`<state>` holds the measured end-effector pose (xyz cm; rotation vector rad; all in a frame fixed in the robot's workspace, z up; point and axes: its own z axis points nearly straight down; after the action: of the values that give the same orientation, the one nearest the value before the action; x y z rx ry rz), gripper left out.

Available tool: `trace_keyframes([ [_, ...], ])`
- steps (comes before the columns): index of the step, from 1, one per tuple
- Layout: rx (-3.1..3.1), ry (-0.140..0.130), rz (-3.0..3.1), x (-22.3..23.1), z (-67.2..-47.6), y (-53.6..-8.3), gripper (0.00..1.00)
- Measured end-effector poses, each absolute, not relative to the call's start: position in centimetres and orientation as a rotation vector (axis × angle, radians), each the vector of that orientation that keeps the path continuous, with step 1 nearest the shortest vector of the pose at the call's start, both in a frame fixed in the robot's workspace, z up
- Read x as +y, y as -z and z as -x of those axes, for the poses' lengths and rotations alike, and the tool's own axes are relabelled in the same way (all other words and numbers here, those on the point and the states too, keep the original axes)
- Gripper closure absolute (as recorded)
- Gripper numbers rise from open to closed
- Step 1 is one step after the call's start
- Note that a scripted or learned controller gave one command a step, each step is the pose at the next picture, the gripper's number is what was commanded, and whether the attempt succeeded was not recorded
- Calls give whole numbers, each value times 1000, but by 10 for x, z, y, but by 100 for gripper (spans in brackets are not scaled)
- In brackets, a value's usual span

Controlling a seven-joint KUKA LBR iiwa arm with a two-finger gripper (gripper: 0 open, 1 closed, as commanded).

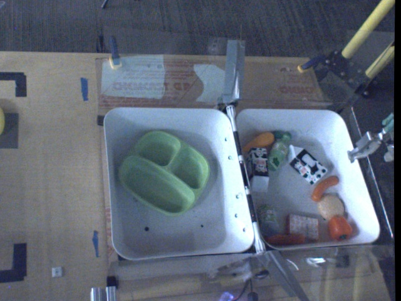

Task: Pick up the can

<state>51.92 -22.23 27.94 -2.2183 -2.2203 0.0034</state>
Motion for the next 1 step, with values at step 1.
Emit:
trace_keyframes([
  [1,-2208,-4,2227,-172,-539,-120,0],
])
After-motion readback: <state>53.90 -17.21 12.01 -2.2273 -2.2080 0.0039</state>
